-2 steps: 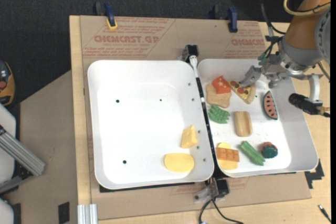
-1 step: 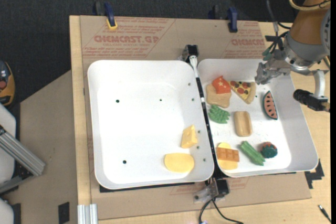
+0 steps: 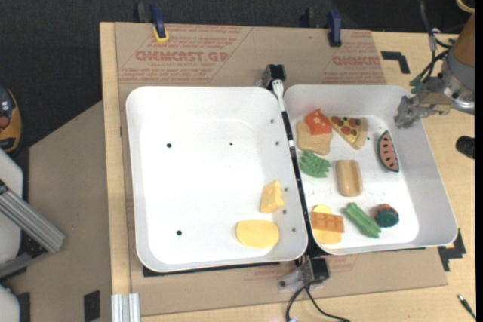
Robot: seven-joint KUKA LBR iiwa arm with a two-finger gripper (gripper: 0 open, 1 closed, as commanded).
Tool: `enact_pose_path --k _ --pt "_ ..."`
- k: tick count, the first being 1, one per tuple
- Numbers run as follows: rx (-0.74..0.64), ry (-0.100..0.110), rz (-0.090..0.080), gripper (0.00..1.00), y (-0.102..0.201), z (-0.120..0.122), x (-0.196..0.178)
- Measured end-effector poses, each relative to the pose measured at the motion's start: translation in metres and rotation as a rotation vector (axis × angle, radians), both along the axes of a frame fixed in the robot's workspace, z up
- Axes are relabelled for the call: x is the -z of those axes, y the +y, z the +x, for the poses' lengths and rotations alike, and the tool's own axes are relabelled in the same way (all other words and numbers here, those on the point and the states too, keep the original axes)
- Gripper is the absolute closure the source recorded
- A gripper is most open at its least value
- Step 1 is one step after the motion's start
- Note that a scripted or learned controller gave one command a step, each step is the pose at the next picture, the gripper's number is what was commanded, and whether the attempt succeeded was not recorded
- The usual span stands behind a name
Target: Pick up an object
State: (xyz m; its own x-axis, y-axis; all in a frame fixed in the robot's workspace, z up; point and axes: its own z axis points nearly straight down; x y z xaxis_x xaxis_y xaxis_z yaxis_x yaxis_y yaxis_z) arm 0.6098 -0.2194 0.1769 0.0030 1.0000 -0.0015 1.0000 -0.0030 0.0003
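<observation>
Nearest in the left bin (image 3: 151,162) lie a flat yellow round (image 3: 256,234) and a pale yellow cheese wedge (image 3: 272,197). The right bin (image 3: 438,200) holds small toy foods: a waffle (image 3: 327,222), a green pod (image 3: 363,221), a bun (image 3: 348,177), a pizza slice (image 3: 349,129) and a dark-rinded watermelon slice (image 3: 387,151). My end effector (image 3: 407,111) hangs over that bin's far right rim, holding nothing; I cannot tell its spread.

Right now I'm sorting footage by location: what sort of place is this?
Probably a robotics lab bench: two white bins clamped to a board, toy food like a watermelon slice, and a gripper nearby.
</observation>
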Motion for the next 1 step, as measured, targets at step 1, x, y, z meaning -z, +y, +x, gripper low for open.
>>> enact_pose_path --k 1 --pt "0.002 0.007 0.004 1.0 -0.0054 -0.0909 0.002"
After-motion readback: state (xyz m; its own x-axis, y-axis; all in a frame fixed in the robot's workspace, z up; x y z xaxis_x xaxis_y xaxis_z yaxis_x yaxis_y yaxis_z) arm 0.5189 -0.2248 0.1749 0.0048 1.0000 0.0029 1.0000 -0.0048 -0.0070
